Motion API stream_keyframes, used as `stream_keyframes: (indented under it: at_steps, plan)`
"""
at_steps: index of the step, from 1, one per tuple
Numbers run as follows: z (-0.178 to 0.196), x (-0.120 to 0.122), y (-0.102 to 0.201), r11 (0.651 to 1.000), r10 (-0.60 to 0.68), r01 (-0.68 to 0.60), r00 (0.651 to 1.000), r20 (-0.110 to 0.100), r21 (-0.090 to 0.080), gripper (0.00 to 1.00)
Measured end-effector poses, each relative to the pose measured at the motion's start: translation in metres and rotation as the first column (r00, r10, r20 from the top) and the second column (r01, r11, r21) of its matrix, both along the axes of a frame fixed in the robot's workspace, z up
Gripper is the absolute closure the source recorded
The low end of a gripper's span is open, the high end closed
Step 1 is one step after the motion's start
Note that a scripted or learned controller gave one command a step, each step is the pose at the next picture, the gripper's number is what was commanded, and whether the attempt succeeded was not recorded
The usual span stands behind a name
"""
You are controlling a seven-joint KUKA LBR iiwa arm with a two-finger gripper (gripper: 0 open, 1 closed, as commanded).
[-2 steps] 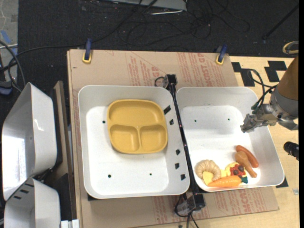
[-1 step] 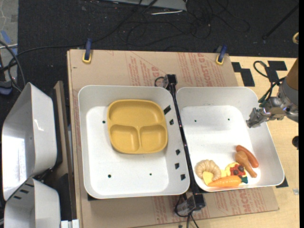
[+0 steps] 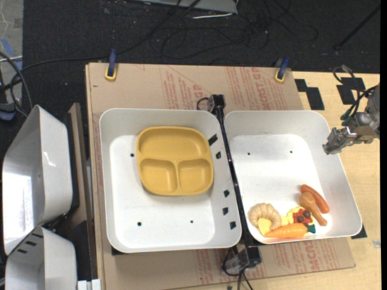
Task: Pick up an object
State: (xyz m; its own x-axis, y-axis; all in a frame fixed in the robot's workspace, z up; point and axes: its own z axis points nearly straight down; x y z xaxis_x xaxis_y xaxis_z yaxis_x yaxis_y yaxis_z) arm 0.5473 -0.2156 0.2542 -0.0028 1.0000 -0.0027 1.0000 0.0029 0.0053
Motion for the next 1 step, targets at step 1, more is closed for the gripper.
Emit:
stream_keyframes:
  at_steps: [1]
  plan:
    - [0.0052,0.0171,0.0515,1.0,0.005,-0.005,1.0,-0.002,0.003,1.0]
